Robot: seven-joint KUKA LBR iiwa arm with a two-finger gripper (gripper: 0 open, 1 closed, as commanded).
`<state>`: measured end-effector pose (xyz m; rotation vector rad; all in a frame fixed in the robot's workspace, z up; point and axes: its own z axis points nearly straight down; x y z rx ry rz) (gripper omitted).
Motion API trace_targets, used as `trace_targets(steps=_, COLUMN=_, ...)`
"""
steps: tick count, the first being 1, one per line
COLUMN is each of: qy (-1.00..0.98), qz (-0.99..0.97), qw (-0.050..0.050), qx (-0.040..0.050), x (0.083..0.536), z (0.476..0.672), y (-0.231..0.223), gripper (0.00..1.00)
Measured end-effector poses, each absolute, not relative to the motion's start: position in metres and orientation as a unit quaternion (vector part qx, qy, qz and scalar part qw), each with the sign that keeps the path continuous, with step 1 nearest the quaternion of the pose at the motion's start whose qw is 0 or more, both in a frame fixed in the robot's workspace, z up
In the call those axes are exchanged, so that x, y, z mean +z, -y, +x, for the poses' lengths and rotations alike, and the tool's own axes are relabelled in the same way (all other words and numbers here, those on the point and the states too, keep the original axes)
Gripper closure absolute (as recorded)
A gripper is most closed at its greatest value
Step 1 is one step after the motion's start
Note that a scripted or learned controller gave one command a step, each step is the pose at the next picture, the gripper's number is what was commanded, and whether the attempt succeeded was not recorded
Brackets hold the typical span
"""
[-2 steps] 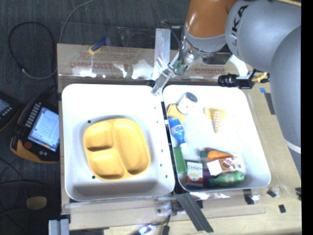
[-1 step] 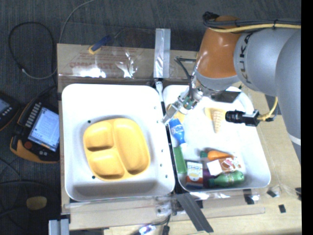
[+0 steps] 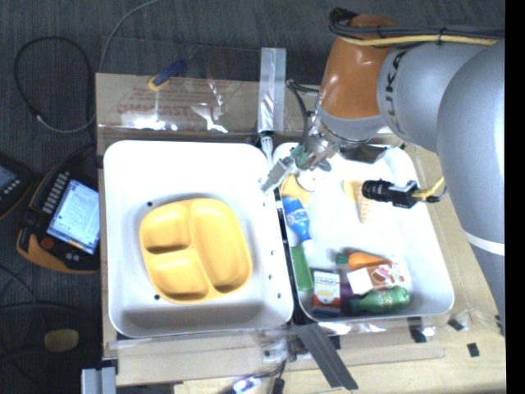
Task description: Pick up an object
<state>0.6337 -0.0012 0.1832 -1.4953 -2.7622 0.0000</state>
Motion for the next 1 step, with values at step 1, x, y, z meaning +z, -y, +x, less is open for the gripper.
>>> trace_targets(steps=1, qy=0.878, qz=-0.479, qw=0.000, qx=0.0003, x=0.1838, z=0.6262, y=0.0385, gripper=0.00)
